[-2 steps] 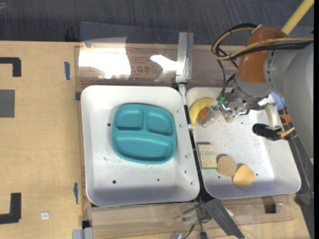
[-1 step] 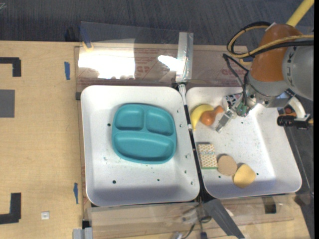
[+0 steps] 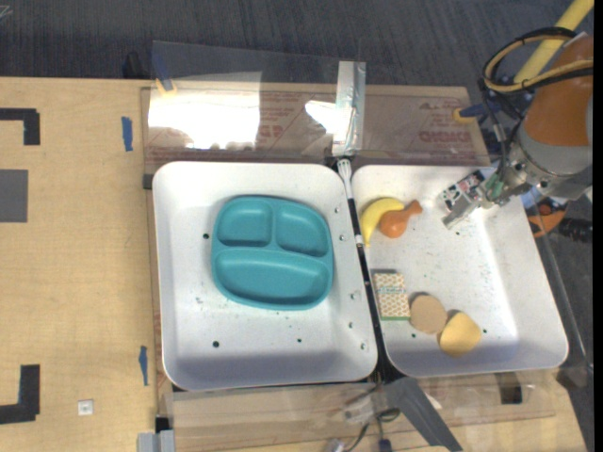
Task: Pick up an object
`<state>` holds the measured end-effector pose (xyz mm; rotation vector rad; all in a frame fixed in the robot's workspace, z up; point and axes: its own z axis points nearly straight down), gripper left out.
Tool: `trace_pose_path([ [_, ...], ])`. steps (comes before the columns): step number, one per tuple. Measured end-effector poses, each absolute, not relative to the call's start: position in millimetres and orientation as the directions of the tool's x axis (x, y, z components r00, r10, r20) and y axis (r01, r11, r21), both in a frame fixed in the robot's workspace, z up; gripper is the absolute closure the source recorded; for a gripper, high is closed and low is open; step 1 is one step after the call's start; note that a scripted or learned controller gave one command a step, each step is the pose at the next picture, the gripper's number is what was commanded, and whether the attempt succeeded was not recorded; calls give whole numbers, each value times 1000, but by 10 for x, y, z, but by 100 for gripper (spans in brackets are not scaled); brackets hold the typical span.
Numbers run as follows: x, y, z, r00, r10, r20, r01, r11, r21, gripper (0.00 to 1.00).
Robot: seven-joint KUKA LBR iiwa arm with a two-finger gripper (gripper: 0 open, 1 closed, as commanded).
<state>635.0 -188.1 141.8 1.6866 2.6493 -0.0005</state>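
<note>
Orange drumstick (image 3: 399, 220) long axis slants, thin end up-right; pincer (image 3: 459, 205) apart, state seemingly unclear.

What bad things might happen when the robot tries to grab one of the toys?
The banana and the orange pear-shaped toy touch, so grabbing one may knock the other aside. They also lie close to the right bin's wall, which the gripper might bump. The tan disc and yellow toy sit tight together too, so a grab there could slip.
</note>
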Motion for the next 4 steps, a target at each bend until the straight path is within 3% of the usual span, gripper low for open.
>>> trace_pose_path([
  [1, 5803, -1239, 875, -180, 984, -1, 984, 180, 5, 0],
  [2, 4803, -1169, 882, -288, 958, -1, 958, 288, 4, 0],
  [3, 5436, -1346, 1006, -650, 760, -5, 760, 650, 4, 0],
  [4, 6090, -1566, 869, -423, 906, -3, 906, 423, 5, 0],
])
